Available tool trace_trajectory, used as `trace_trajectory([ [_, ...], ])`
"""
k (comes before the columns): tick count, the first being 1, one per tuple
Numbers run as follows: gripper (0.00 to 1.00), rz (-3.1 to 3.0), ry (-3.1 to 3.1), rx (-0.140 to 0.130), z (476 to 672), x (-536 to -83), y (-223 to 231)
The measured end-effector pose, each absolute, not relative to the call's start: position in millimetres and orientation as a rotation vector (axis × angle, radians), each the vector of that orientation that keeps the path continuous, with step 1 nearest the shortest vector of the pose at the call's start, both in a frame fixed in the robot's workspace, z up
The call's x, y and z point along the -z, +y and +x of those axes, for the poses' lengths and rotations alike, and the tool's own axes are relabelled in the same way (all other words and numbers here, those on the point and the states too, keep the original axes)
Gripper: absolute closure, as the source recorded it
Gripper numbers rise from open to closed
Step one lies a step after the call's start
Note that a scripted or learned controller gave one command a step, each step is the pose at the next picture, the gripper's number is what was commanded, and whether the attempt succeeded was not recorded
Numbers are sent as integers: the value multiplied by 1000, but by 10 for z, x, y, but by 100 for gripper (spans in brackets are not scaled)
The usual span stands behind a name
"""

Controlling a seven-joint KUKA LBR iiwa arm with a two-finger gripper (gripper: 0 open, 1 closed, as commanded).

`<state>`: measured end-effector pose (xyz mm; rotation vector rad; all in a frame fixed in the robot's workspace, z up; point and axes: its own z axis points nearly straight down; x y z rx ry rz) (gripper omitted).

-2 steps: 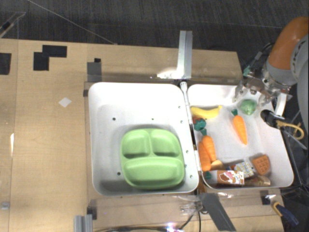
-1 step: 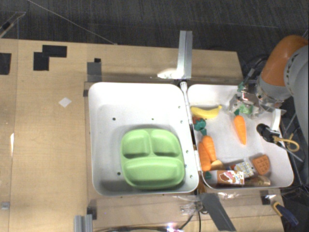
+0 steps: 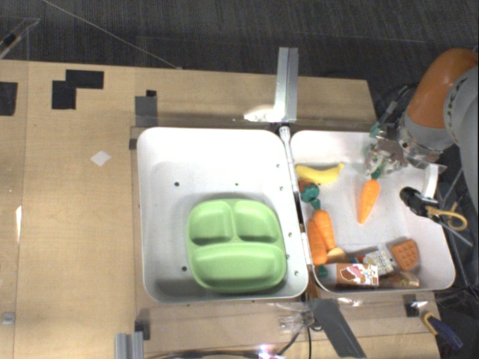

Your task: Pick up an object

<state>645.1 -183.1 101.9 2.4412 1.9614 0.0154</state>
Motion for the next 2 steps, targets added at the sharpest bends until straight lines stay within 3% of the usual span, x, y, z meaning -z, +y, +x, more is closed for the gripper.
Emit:
trace_trajectory([
  [1,100,2317,2118,-4,6503,-1160,-1595],
  [2,100,2313,2119,-10,6703,-2105,-669],
])
